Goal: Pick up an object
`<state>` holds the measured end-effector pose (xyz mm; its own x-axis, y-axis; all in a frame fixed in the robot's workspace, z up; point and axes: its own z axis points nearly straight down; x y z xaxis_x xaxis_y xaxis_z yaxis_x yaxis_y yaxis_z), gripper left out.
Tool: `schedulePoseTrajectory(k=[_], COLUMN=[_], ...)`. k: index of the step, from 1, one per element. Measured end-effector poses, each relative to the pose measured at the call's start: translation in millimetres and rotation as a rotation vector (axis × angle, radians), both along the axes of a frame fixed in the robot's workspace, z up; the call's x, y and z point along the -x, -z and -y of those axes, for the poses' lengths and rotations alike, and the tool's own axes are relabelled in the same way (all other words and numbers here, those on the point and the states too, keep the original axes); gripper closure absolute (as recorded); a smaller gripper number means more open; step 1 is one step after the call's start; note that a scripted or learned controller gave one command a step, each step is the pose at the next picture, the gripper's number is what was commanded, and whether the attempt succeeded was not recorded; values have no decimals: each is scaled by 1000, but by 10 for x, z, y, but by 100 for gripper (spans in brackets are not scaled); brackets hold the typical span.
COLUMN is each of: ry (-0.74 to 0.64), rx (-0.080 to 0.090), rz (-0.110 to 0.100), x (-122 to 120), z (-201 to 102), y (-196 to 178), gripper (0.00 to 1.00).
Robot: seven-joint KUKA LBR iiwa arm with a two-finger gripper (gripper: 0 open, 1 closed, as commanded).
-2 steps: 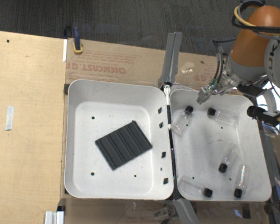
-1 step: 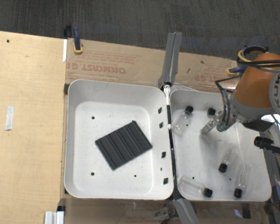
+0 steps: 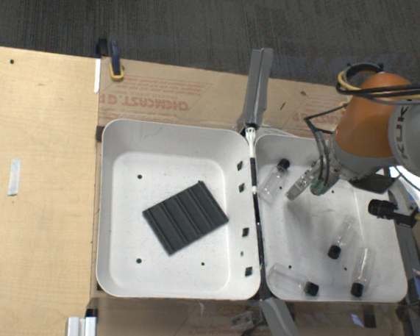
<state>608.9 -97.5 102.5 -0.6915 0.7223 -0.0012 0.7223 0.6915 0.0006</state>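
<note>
Hovering over the right bin (image 3: 300,240) on a tan bench (image 3: 38,110), carpet (image 3: 173,12) beyond, the gripper (image 3: 313,183) hides its state.

Only readable bit is upside-down red print on the cardboard sheet (image 3: 159,85), looks like "CHEMCAST". The rest is too blurry.

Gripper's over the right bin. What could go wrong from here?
The clear plastic vial with a black cap nearest the gripper lies close to the right white bin's dividing wall; a descent there may clip the wall. The other vials look round and see-through, so one may roll off or be mislocated.
</note>
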Motion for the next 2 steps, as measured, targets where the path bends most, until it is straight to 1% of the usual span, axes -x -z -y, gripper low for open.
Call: schedulePoseTrajectory(k=[1, 2], ry=[-38, -61], rx=[1, 1], rz=[2, 0], x=[-324, 143], z=[170, 794], y=[-1127, -182], gripper=[0, 0])
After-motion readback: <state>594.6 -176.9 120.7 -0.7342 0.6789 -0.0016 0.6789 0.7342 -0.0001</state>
